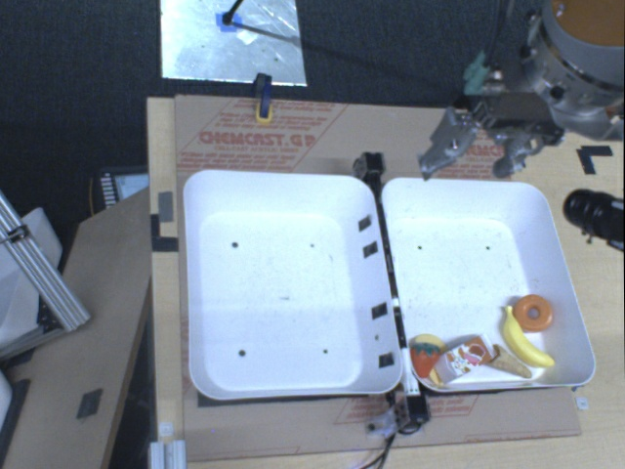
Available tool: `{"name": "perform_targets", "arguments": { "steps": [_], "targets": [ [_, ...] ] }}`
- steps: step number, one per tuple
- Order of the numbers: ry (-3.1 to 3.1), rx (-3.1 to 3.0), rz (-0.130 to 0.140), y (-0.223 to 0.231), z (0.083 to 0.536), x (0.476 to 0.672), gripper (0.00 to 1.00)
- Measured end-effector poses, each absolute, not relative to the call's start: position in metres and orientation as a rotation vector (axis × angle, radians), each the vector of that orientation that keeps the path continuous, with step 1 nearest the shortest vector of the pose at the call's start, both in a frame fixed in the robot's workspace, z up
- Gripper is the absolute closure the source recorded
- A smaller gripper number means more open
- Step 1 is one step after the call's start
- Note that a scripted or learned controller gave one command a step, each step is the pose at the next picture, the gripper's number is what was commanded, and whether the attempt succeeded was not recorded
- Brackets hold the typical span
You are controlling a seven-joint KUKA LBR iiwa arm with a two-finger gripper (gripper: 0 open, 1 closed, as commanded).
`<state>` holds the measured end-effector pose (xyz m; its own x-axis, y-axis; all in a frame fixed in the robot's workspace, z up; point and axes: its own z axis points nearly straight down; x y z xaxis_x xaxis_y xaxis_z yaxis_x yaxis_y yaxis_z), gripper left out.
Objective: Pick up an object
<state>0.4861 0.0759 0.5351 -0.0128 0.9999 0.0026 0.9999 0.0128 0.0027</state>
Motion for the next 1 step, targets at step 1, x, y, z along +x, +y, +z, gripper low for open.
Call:
{"name": "perform_targets", "arguments": {
  "steps": [1],
  "targets": [
    [2.234,2.21,0.003,0.1438,0.5234,0.4858,0.0]
  ]
}}
